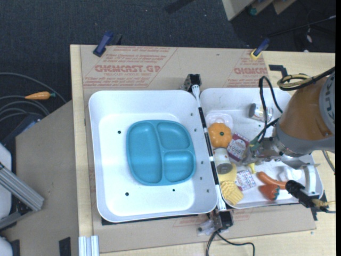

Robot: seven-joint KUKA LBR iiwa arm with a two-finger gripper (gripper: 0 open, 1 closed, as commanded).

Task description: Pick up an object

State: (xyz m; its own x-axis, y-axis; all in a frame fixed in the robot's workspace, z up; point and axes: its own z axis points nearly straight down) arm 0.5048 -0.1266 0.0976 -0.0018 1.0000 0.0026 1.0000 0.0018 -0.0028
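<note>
Reaching into the right bin [234, 96], the gripper [254, 152] hovers by the pumpkin [219, 134], finger state unclear; next it must descend and close

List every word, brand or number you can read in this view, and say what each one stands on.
"CHEMCAST GP": red print on the brown board behind the left bin.
The same red print repeats behind the right bin, cut off and too blurred to spell out.
The smaller red lines above and below the brand: too small to read.
Small packets in the right bin: print illegible.
</note>
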